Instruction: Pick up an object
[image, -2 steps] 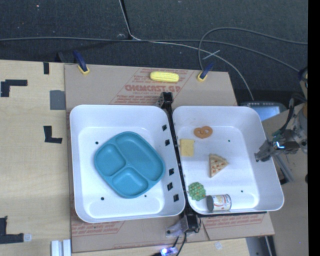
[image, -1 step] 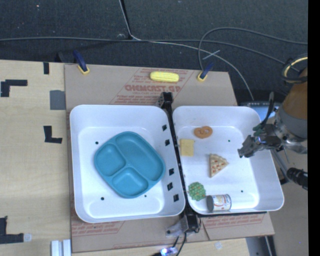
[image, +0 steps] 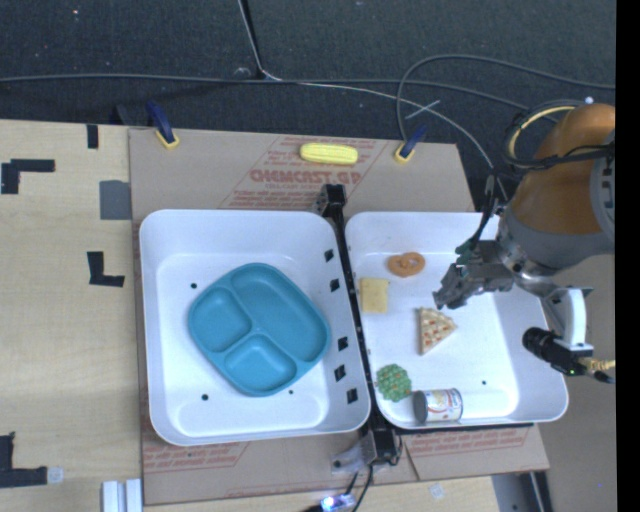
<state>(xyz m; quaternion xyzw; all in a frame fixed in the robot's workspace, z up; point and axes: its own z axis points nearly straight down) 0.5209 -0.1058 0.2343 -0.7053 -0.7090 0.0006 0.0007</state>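
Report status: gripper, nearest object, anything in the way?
Gripper low over right bin, nothing seen between its fingers. Pizza slice just below it, untouched. Pretzel and cheese lie apart to the left; path looks clear.

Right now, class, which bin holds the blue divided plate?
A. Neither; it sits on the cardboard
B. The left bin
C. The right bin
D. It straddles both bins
B: the blue plate lies flat inside the left bin, while the right bin holds the small food items.
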